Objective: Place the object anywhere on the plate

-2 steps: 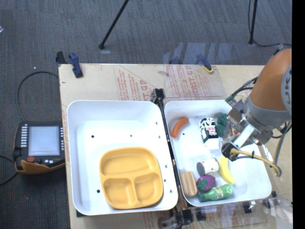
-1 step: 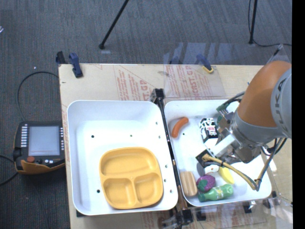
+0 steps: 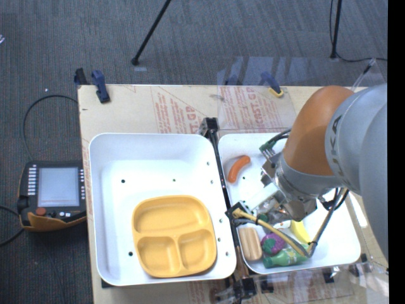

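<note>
Overall, a table (image 3: 158, 109) carries two shallow white bins side by side. The arm (image 3: 342, 141), grey with an orange band, reaches over the right bin (image 3: 354, 249) from the right. The left bin (image 3: 107, 170) holds a yellow plate (image 3: 174, 233) with three compartments, lying toward its near edge with nothing on it. The gripper (image 3: 269, 211) hangs low in the right bin, above the clutter along the near wall; whether it grips anything cannot be told, since the wrist and cables hide that part. The candidate objects sit in the right bin: a tan bread-like block (image 3: 250, 242) near the dividing wall, a purple-and-green toy (image 3: 278, 249) just beside it, a yellow piece (image 3: 299, 231) partly under the arm, and an orange sausage (image 3: 238, 168) lying apart toward the far side. None has reached the plate. Judged from this, the step in hand is the pick. It would go best by choosing one object clear of its neighbours, descending straight, and lifting fully above the bin walls before crossing left.
</note>
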Robot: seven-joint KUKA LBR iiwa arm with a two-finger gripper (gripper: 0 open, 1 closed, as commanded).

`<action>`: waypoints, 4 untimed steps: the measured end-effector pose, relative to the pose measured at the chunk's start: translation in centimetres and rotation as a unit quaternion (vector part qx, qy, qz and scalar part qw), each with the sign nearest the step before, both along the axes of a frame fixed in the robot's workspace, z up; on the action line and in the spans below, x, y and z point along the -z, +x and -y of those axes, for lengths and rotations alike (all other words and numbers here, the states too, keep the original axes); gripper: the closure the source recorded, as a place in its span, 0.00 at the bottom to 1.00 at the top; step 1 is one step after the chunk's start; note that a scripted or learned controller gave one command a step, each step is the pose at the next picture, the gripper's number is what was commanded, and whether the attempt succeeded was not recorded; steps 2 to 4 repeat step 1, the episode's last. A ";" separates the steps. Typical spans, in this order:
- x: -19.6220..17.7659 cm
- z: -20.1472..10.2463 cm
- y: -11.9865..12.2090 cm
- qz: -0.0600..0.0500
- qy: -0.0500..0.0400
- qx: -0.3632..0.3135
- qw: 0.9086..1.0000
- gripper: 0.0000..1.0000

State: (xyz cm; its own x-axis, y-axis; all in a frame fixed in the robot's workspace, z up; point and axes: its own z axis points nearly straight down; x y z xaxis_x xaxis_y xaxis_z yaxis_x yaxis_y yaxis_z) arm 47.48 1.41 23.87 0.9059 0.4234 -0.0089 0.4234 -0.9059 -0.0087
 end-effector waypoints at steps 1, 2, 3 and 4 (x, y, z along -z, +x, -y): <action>-0.1 0.1 0.0 0.001 -0.001 0.001 1.000 0.00; -0.1 0.1 0.0 0.001 -0.001 0.001 1.000 0.00; -0.1 0.1 0.0 0.001 -0.001 0.001 1.000 0.00; -0.1 0.1 0.0 0.001 -0.001 0.001 1.000 0.00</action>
